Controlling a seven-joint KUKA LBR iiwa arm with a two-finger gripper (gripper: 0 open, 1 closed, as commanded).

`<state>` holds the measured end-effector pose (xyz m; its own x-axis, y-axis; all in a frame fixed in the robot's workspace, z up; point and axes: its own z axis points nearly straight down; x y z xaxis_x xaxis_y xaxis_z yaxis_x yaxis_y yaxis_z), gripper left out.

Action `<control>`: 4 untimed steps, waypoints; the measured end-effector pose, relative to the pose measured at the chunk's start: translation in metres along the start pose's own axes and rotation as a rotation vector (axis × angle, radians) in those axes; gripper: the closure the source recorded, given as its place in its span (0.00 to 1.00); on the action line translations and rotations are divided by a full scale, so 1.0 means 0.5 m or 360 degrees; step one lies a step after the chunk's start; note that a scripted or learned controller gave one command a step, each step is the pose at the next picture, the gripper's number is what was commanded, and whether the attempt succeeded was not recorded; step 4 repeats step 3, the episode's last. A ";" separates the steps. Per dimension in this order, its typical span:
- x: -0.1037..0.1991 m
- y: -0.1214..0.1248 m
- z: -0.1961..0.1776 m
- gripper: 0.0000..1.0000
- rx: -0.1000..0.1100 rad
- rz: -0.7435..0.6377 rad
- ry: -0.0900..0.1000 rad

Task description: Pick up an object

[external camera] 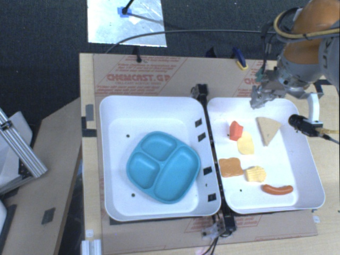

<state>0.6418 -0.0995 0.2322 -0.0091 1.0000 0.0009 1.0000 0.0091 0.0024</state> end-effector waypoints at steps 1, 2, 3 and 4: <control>0.119 0.008 -0.016 1.00 -0.0001 -0.0002 0.0001; 0.229 0.028 -0.003 1.00 -0.0001 -0.0003 0.0002; 0.319 0.033 -0.004 1.00 -0.0001 -0.0001 0.0001; 0.319 0.033 -0.004 1.00 -0.0001 -0.0001 0.0001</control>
